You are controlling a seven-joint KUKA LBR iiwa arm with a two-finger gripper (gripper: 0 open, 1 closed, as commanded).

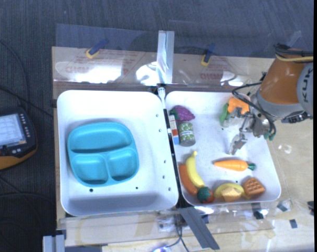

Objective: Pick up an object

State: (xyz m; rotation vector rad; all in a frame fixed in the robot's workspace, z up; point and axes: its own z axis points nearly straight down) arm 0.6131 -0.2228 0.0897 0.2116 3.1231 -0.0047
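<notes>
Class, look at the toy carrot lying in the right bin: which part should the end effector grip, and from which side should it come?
Grip the carrot across its thick orange middle, coming straight down from above. It lies flat and alone on the bin floor, long axis left to right, so fingers closing front to back likely fit either side. The end effector hangs just above it.

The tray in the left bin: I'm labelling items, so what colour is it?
Light blue; the tray shows plainly in the camera view.
</notes>
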